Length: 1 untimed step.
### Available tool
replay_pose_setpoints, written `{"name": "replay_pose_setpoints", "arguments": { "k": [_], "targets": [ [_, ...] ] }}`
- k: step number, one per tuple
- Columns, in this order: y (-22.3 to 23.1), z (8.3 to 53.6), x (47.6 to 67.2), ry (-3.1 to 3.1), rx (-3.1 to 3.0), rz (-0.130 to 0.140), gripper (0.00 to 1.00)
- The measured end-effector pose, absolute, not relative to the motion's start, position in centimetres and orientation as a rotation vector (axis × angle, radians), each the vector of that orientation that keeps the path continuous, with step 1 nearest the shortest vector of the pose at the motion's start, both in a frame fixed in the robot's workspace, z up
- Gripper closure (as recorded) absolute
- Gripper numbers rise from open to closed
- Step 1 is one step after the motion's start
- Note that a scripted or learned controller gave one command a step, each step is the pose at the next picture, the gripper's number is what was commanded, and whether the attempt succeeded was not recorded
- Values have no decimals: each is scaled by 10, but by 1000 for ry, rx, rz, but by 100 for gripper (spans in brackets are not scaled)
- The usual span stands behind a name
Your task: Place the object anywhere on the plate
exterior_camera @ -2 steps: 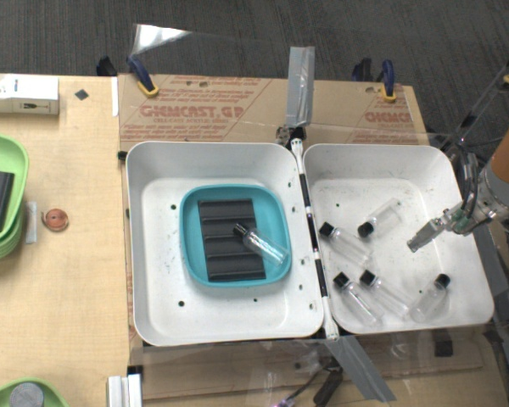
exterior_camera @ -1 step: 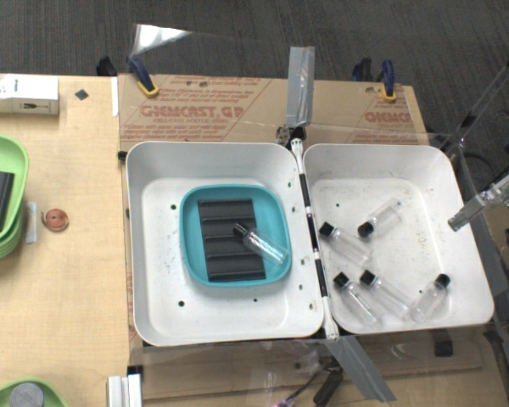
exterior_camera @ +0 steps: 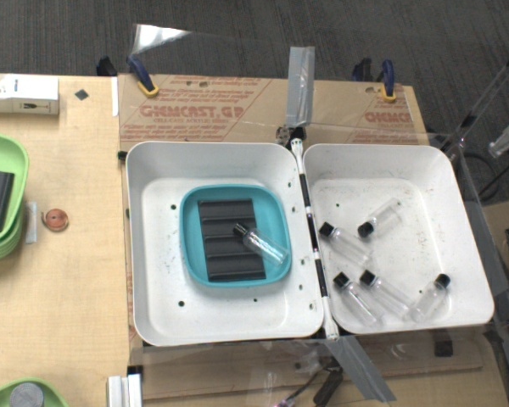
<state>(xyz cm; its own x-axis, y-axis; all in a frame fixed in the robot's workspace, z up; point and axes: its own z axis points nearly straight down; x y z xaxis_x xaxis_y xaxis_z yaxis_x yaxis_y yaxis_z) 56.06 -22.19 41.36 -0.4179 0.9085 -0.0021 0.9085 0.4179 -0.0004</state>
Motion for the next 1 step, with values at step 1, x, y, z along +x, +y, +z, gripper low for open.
{"name": "replay_pose_setpoints", "arguments": {
  "k": [1],
  "targets": [
    [-222, 414, 561, 2644, 1694, -2, 0]
  ]
}}
